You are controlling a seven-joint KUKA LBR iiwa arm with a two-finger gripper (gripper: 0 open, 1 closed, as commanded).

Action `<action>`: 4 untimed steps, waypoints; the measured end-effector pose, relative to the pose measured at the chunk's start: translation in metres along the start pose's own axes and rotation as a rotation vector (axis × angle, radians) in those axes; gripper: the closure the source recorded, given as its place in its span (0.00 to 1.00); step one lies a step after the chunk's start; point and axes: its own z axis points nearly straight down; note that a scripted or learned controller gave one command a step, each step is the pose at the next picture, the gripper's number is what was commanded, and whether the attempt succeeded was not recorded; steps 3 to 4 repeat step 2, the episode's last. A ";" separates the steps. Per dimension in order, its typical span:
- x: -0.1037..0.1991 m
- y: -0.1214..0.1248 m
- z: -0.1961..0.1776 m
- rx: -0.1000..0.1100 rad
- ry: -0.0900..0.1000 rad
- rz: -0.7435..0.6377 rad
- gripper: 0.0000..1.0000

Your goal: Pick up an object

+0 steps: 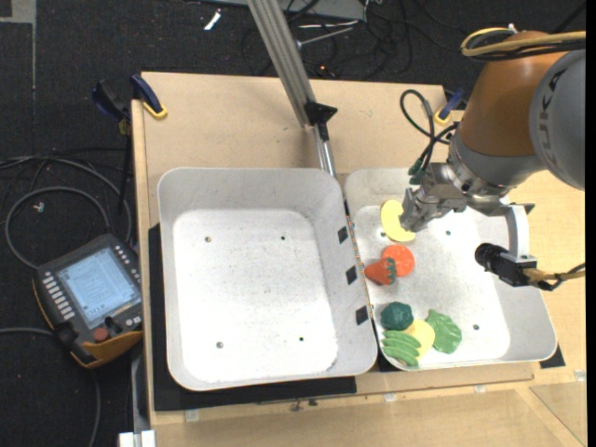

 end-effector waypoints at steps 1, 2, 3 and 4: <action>0.056 0.016 -0.001 -0.001 -0.001 0.000 1.00; 0.117 0.014 -0.008 0.000 0.000 0.000 1.00; 0.117 0.014 -0.008 0.000 0.000 0.000 1.00; 0.117 0.014 -0.008 0.000 0.000 0.000 1.00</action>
